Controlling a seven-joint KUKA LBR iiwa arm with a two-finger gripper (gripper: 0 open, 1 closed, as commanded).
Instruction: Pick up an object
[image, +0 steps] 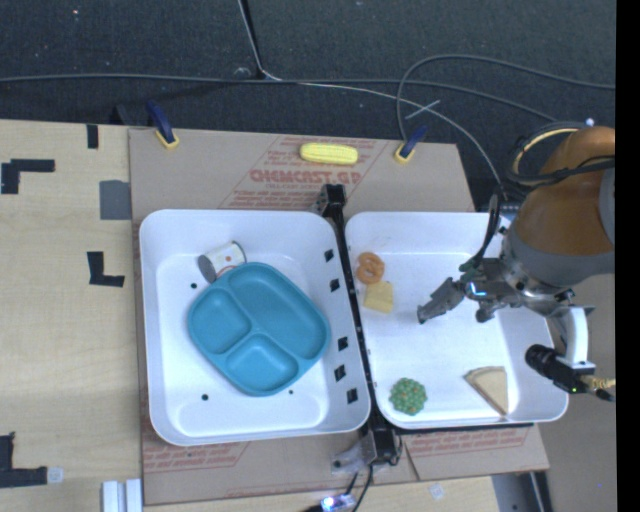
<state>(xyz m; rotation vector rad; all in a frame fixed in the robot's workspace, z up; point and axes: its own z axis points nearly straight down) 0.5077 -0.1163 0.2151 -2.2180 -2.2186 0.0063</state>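
The right bin holds an orange pretzel-like ring, a pale yellow block, a green broccoli-like clump and a tan wedge. My gripper hangs over the middle of this bin, right of the yellow block and above the wedge. Its fingers are spread open with nothing between them. The grey arm with its orange band comes in from the right.
The left bin holds a blue divided plate and a small can lying on its side. A yellow corn-like piece lies on the cardboard behind the bins. A black divider runs between the bins.
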